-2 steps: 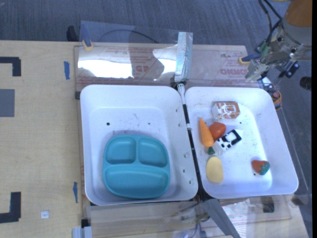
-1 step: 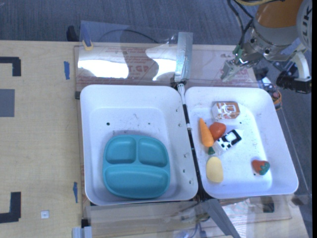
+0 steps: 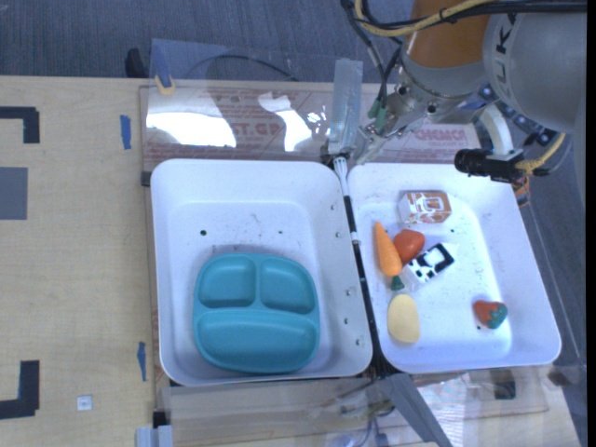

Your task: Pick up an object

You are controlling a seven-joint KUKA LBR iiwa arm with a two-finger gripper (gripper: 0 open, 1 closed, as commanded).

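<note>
Two white bins (image 3: 177, 203), one blue tray (image 3: 256, 310), six small items, tool (image 3: 346, 142) grip cannot be told.

Wooden bench (image 3: 74, 250) bearing two white bins (image 3: 177, 203) side by side.

Arm (image 3: 535, 54): grey rounded casing, orange band (image 3: 456, 17) above wrist, yellow and black cables (image 3: 400, 21) looped alongside.

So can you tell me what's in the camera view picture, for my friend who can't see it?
A grey robot arm with an orange band reaches in from the right above two white bins. The right bin holds small toy foods, among them a carrot, a tomato and a little carton. The left bin holds a teal divided plate.
</note>
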